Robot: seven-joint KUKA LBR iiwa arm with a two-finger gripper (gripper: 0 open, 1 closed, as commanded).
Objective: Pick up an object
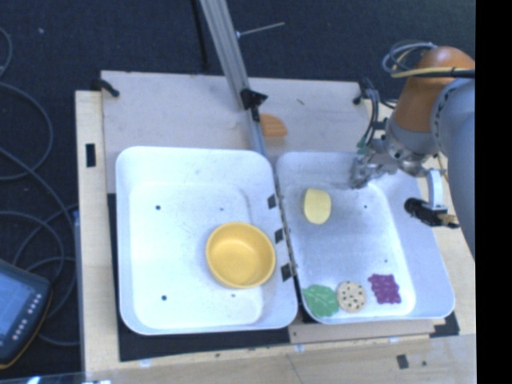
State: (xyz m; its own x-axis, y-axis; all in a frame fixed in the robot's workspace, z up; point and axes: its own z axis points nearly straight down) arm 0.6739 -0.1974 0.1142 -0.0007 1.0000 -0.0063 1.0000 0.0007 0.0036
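Observation:
The right bin [416, 254] holds a pale yellow oval piece [317, 206] near its upper left. Along its front edge lie a green leafy piece [321, 300], a round speckled cookie [350, 296] and a purple bunch [385, 288]. My gripper [359, 176] hangs over the bin's back right part, to the right of the yellow piece and apart from it. I see nothing between its fingers. A yellow bowl [240, 254] stands in the left bin [160, 214].
A slanted metal rail [232, 62] runs from the top down to the divide between the bins. A small orange thing [272, 126] lies on the bench behind the bins. Cables and a tablet [20, 310] lie on the floor at the left.

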